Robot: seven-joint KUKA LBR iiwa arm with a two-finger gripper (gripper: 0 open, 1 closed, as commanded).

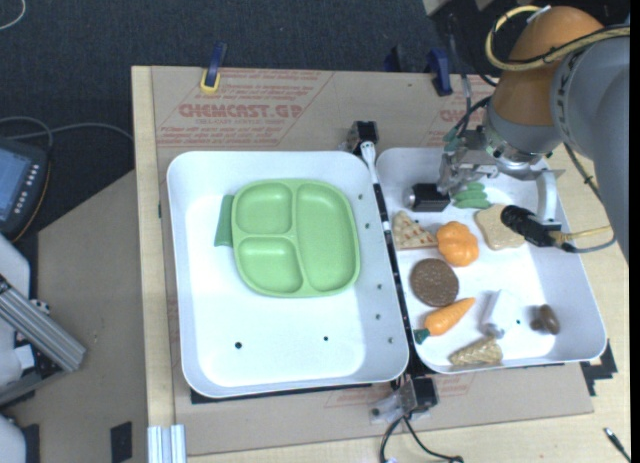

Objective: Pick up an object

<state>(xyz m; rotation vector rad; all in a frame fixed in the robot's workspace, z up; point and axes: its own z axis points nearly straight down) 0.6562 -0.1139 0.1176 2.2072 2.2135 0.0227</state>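
Directly below tool (462, 183): orange pumpkin toy (457, 242).

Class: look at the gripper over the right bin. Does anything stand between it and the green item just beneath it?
Nothing visible does. The gripper hangs directly over the green item at the back of the right bin; the orange pumpkin sits apart, nearer the front.

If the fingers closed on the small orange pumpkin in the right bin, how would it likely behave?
The pumpkin looks rounded and smooth, so it may slip from a pinch or roll if nudged. It is probably a light toy, judging by the play-food pieces around it. It sits close against the waffle wedge and near the brown disc, so a push would likely shift those too.
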